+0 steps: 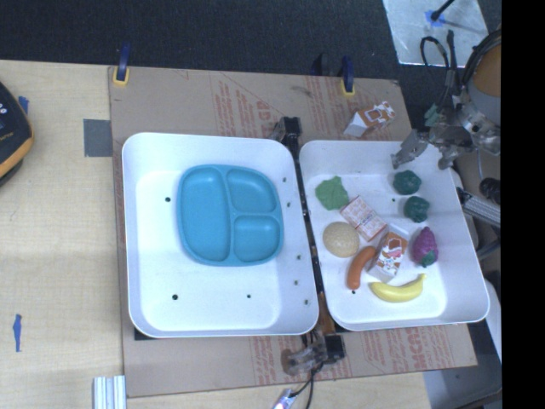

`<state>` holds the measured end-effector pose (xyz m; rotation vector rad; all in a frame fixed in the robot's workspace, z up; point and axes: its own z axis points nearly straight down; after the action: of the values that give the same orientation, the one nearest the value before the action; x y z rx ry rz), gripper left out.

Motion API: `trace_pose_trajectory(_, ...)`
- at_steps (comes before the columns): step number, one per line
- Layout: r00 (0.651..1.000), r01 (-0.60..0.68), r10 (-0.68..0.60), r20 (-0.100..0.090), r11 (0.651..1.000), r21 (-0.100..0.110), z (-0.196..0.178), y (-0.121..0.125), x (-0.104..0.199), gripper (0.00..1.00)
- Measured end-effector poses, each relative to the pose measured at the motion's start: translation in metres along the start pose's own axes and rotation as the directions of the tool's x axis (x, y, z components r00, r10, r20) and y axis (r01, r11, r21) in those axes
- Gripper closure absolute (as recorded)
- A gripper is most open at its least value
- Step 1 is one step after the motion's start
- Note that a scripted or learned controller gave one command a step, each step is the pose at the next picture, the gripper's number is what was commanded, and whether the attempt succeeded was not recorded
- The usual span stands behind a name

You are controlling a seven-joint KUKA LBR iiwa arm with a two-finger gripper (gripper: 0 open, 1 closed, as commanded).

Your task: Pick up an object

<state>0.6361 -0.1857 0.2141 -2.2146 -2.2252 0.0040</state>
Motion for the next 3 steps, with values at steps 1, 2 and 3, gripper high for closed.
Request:
trace_pose_trajectory(1,1.0,0.0,0.0,0.0,1.0,0.003,0.105,0.002,-0.026,0.0)
trace_pose_trajectory(2,1.0,0.002,-0.002,0.001,1.0,0.001,0.093,0.004,-0.027,1.0)
trace_pose_trajectory(3,1.0,0.003,-0.003,0.001,1.0,0.001,0.093,0.004,-0.027,0.0)
